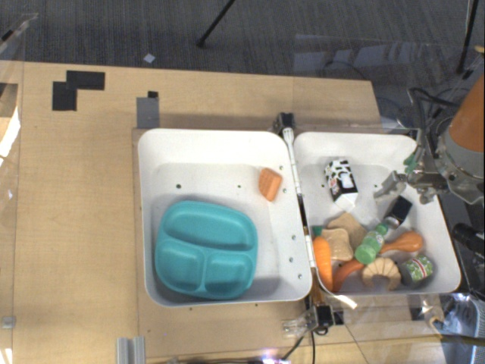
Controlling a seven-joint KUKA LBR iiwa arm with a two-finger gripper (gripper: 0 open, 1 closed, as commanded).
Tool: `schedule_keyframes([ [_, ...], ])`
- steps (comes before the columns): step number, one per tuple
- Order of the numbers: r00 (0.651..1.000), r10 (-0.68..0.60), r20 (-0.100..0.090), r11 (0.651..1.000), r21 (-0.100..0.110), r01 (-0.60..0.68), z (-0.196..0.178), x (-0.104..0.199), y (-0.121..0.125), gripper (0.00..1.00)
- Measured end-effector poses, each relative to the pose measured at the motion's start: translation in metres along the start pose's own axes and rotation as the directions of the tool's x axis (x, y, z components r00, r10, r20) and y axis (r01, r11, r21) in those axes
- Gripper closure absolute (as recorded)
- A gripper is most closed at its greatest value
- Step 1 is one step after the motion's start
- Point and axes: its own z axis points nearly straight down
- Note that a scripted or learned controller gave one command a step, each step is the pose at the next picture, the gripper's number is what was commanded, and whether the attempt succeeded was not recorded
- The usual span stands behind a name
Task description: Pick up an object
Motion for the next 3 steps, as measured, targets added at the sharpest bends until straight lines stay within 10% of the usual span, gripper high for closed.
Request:
schedule_keyframes([
  [1,0.987,0.161,-0.002,0.987,0.009,-0.161,0.11,-0.005,-0.007,0.0],
  [3,0.912,0.41,-0.004,0.912,-0.015,-0.41,0.132,0.056,0.063,0.0],
])
